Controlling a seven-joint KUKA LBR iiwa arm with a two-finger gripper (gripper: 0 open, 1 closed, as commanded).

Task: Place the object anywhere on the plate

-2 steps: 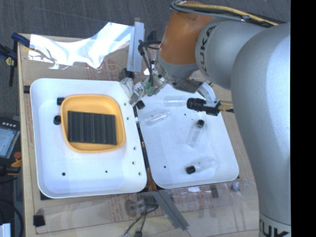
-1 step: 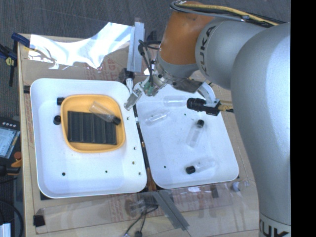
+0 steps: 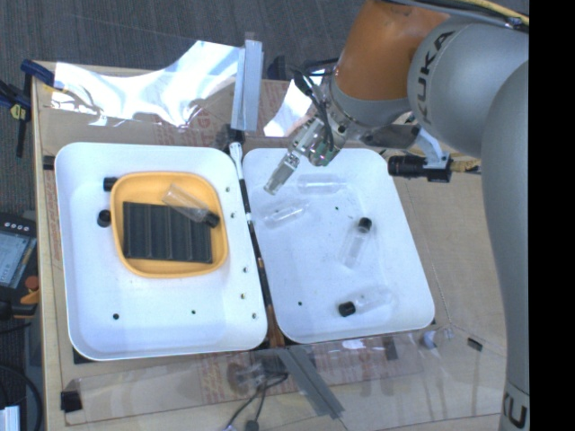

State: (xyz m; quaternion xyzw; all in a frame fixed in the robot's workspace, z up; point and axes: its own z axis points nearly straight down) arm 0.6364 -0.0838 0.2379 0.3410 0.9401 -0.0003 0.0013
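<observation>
Clear vial (image 3: 189,203), black cap, lying tilted on yellow plate (image 3: 142,188)

arm (image 3: 449,61): cut by top edge | clear vials (image 3: 287,212): faint, count unclear | claw (image 3: 280,178): grip too small to tell

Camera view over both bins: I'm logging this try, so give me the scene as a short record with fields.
plate: yellow plate in the left bin, holding a black ribbed insert
on plate: clear vial with a black cap, lying at the plate's upper right
right bin: more vials lying loose, among them a middle vial and a front vial
gripper: above the right bin's rear left corner, angled downward
</observation>
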